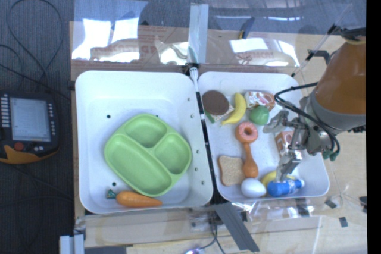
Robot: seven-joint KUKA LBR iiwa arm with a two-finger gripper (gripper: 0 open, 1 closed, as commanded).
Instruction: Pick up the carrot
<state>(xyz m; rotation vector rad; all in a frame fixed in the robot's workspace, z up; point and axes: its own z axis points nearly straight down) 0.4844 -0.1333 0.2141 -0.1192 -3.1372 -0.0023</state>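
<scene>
Carrot (139, 200): orange with a green tip, lying flat in the left bin (95, 92), touching the near edge of the green plate (147, 154), at the bin's front wall.
Green plate: three compartments, set at a slant in the middle of the left bin.
Claw (290, 166): over the right bin (315, 184), well apart from the green plate, on the far side of the divide; pointing down above the blue bottle (281, 188); nothing seen between its fingers; whether they stand wide or narrow I cannot tell.
Arm (340, 83): grey with orange band, entering from the right.
Right bin contents: banana (238, 109), pink doughnut (246, 132), bread slice (230, 169), white egg (253, 188), brown round patty (215, 103), green round fruit (259, 115).
Surface (306, 47): wooden, bears both bins.
</scene>
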